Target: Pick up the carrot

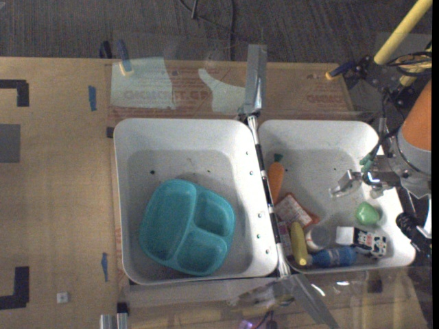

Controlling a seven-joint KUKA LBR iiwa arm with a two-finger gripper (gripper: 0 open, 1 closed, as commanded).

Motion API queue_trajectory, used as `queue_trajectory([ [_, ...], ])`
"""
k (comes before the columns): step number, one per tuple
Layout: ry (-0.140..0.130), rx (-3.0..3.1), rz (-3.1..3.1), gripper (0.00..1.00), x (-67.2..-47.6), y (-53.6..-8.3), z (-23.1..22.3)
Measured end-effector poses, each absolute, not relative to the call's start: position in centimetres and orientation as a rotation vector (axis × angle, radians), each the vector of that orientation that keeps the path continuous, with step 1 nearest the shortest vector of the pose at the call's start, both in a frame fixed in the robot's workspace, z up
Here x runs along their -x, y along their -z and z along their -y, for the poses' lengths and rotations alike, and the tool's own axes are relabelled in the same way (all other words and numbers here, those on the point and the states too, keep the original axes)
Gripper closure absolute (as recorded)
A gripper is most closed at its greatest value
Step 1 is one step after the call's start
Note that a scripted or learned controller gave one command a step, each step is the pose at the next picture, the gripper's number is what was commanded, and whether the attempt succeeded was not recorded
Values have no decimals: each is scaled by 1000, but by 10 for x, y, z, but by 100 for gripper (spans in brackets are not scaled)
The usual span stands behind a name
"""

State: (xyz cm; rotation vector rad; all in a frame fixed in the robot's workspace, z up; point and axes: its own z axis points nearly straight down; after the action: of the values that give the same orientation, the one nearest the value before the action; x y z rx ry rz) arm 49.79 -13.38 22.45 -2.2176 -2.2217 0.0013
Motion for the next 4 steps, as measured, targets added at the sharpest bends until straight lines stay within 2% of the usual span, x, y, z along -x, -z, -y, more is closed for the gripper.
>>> queue_trajectory([
  [1, 1, 2345, 2093, 0, -507, -225, 119],
  [2, -4, 2447, 1964, 0, -515, -184, 89],
  [3, 18, 2536, 1862, 0, -483, -93, 101],
  [4, 25, 2784, 1470, 0, -485, -92, 140],
])
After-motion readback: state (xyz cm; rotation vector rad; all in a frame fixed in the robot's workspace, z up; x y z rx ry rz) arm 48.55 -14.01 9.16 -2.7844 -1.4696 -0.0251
